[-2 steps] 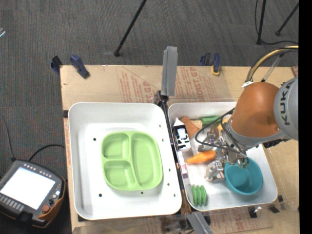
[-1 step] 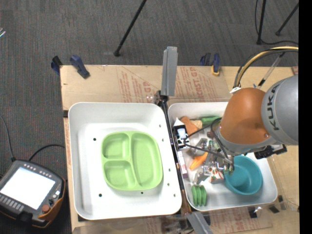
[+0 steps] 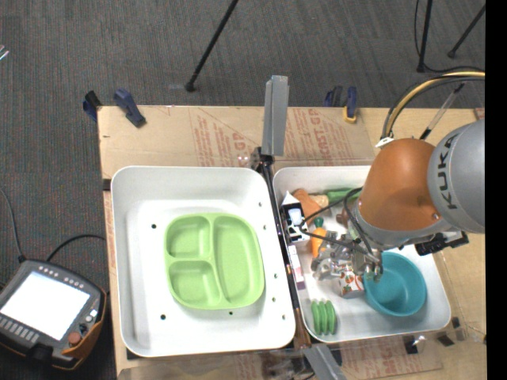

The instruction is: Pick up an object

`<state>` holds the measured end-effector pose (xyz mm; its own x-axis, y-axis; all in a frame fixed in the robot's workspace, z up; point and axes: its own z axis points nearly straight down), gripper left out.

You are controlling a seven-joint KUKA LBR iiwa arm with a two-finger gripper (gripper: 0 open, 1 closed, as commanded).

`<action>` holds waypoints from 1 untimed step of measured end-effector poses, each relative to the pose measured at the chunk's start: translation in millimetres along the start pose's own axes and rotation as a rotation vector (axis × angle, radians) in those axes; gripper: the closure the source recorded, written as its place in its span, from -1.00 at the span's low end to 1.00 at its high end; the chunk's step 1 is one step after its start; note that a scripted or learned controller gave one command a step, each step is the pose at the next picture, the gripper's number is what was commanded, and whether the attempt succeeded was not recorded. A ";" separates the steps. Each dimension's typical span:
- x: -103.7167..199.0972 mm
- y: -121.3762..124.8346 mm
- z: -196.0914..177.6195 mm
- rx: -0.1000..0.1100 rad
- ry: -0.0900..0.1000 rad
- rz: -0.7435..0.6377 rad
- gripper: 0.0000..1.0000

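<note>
Looking down, you see the gripper (image 3: 346, 265) right above a small box (image 3: 349, 282) beside the bowl (image 3: 398, 287), but you cannot tell its state.

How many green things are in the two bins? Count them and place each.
3: a divided green plate in the left bin; a ridged green piece at the right bin's front; a green item at its back. The arm may hide others.

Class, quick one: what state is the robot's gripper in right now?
Gripper: down in the right bin among the objects; open or shut cannot be told.
</note>
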<state>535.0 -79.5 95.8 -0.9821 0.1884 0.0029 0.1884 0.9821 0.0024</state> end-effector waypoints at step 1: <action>54.4 -14.2 7.5 0.001 -0.007 0.034 1.00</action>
<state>478.9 -83.1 88.5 -0.9752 0.2213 -0.0039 0.2213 0.9752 0.0015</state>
